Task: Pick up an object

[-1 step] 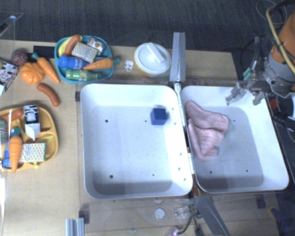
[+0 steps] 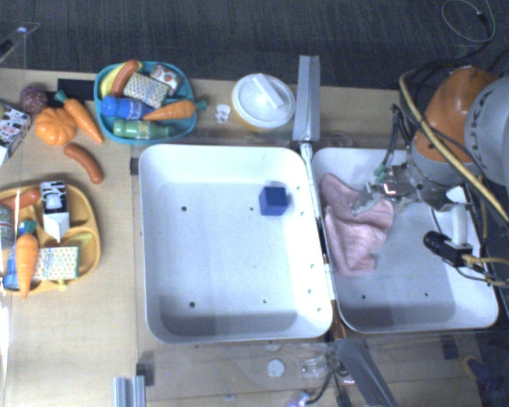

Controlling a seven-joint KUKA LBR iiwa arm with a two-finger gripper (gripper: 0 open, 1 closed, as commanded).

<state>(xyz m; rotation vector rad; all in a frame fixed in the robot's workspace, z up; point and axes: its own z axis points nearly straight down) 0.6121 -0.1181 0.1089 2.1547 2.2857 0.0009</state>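
Observation:
A small blue cube [image 2: 274, 200] lies in the left white bin [image 2: 195, 303], toward its upper right. A crumpled pink cloth [image 2: 356, 225] lies along the left side of the right bin [image 2: 407, 308]. My gripper [image 2: 383, 188] reaches in from the right and sits low over the cloth's upper right edge, touching or nearly touching it. The wrist and cables hide the contact point. The blue cube is well to the gripper's left, across the divider between the bins.
The grey arm with its orange band [image 2: 458, 100] covers the right bin's upper right corner. A white lidded cup [image 2: 263, 100] stands behind the bins. Toy food fills a blue bowl [image 2: 144, 100] and a yellow plate [image 2: 38, 236] on the left.

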